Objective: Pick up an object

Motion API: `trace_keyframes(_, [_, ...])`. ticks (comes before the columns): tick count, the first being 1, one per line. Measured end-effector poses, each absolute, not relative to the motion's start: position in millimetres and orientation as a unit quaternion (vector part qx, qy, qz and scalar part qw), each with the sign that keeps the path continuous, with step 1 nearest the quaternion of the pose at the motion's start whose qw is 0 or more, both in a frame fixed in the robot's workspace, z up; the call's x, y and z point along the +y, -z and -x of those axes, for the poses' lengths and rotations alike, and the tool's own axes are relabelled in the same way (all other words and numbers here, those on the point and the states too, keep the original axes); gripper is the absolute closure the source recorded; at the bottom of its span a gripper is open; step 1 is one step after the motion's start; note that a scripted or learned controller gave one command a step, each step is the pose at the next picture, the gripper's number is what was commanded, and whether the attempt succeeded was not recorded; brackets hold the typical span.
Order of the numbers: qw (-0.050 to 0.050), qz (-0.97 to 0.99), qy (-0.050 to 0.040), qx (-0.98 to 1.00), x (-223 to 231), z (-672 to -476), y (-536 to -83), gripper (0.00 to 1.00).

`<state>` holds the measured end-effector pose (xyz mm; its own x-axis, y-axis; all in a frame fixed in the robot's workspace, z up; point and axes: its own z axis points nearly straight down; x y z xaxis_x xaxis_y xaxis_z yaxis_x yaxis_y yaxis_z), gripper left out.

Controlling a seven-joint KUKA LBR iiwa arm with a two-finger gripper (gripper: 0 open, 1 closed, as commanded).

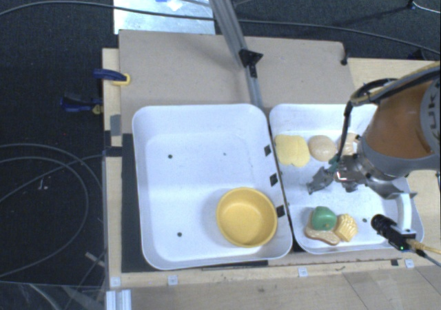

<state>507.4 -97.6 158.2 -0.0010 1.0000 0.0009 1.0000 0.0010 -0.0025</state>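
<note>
The claw (324, 181) hangs low over the middle of the right bin (289, 117), at the end of the grey arm (403, 133) that reaches in from the right, and whether it is open or closed I cannot tell, because its dark metal parts blur together; nothing can be seen gripped in it. Several candidates for picking lie close around it. Just beyond it, toward the far wall of the bin, sit a pale yellow lump (293, 150) and a beige round piece (321, 147), side by side and nearly touching. Nearer the camera than the claw, against the bin's front rim, a green ball-like toy (322, 218) rests on a tan flat piece (318, 235), with a yellow corn-like toy (345, 227) pressed against them. That cluster looks awkward to grasp cleanly, since the three pieces crowd one another and the rim leaves little room for a finger on the near side. The two pale pieces beyond the claw have more bare floor around them, so they seem the easier choice. Well off to the claw's left, past the wall where the bins meet, a yellow bowl (247, 216) sits near the front of the left bin (186, 122), with wide open floor behind it. Both bins rest on the brown worktop (193, 67).
</note>
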Motion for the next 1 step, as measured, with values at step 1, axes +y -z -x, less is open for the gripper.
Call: trace_keyframes(1, [0.001, 0.707, -0.0006, -0.708, -100.9, -499.6, -112.2, 0.00])
